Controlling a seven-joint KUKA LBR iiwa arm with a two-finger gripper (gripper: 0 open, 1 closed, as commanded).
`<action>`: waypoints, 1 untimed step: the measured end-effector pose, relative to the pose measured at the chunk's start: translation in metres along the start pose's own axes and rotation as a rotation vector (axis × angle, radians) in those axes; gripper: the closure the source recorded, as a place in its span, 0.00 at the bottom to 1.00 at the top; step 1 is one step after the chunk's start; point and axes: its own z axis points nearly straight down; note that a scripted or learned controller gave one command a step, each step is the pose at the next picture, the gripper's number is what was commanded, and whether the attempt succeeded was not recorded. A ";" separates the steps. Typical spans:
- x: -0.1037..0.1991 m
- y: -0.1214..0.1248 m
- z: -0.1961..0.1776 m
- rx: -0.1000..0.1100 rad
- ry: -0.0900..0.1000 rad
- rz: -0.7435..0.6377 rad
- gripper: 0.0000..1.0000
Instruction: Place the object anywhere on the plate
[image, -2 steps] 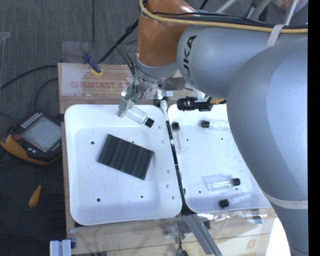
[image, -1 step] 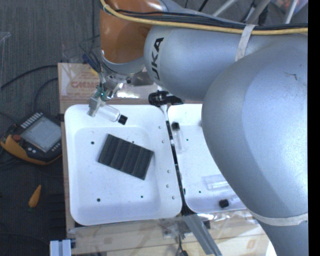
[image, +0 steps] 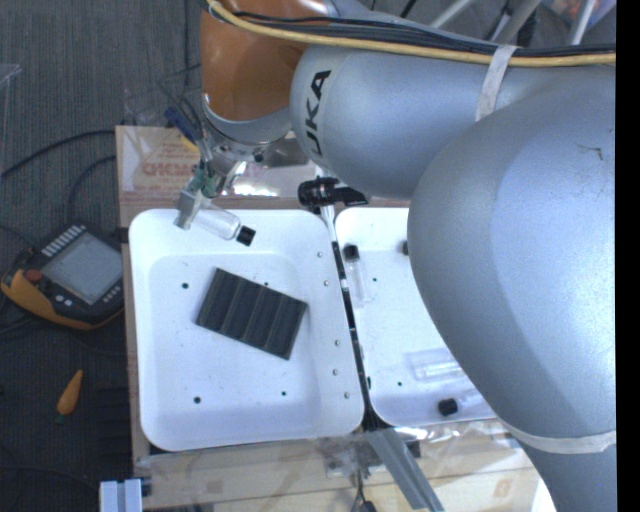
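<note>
The arm dominates: its grey body fills the right half and top, covering most of the right bin, with the orange band at top centre above the wrist. The left bin is in full view, white and shallow, and shares a dark seam with the right one. The plate is a dark ribbed rectangular slab lying flat and skewed near the middle of the left bin floor, touching nothing else. The gripper sits over the far-left corner of the left bin, reaching down to its rim; can't tell from this angle whether the pincer is apart or together. The object, a clear tube with a black cap, lies on its side at the far edge of the left bin, just beside the gripper tip and well apart from the plate; contact between them can't be made out. More clear tubes with black caps lie in the right bin. Off the bench to the left, a teach pendant sits on the floor, and a small orange tool lies nearer the camera.
</note>
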 end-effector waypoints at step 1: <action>0.002 -0.001 -0.139 0.003 -0.003 -0.314 1.00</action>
